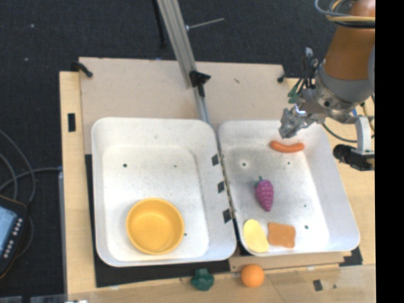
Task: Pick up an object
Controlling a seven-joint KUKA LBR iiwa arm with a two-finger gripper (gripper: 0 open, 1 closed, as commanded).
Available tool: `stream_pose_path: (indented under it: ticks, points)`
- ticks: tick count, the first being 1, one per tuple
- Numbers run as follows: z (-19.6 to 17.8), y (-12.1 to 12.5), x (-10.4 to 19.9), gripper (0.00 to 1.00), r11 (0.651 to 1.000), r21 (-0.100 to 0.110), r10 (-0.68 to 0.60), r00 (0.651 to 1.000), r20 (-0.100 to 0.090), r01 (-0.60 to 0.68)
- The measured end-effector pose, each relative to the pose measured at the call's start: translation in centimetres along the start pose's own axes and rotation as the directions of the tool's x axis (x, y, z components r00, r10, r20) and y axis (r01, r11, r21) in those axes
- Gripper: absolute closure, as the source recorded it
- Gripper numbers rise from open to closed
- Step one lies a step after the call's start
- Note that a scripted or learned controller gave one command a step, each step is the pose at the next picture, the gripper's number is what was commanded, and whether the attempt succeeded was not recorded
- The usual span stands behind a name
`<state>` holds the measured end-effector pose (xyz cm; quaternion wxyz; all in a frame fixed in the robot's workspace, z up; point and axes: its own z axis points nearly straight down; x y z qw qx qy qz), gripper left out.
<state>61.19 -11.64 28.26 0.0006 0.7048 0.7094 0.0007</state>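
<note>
A grey-and-orange arm leans in from the right and hangs its gripper [289,129] over the back edge of the right-hand bin [328,175], just above and to the left of an orange sausage-shaped toy [286,146] lying flat on the bin floor; whether the tool is parted or closed cannot be told from here, and nothing is seen in its grip. The sausage looks the likeliest target, being nearest. Further forward in the same bin sit a purple grape cluster [264,194], a pale yellow piece [255,235] and an orange block [281,235], touching at the front corner. The left bin [113,137] holds a yellow bowl [154,225]. The bin's back wall crowds the approach.
</note>
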Motion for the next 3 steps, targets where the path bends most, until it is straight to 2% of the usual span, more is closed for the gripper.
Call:
stream_pose_path:
  ticks: [3]
  points:
    - [4.5,1.2,15.6,1.00,1.000,0.004,0.000,1.000,-0.001,0.000]
